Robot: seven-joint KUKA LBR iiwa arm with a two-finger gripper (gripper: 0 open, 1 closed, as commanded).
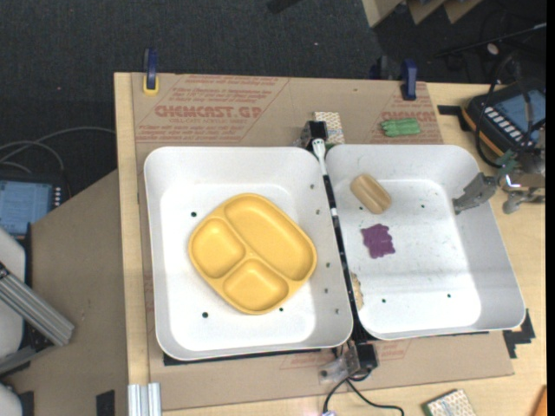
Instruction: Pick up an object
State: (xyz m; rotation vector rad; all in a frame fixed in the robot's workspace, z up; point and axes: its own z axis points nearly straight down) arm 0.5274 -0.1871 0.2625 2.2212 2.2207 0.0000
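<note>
**Fingers at the right bin's rim, two small things lying to their nine o'clock**

The left bin (165, 258) holds a yellow divided plate (251, 251), three compartments, sitting near the bin's middle. The right bin (486, 284) carries a tan block (370, 192) toward its eleven o'clock corner and a flat purple piece (378, 240) just below it, the two apart. On the counter (260, 111), above the right bin, lies a small green thing (400, 128).

The gripper (486, 191) sits at the right bin's three o'clock rim, reaching in from the right; whether its fingers stand wide or narrow cannot be told, and nothing shows between them.

The likeliest pick, as a judgement, is the tan block: it lies at nine o'clock from the gripper, well apart, its long axis running from ten to four o'clock. The fingers would want to close across that axis.
</note>
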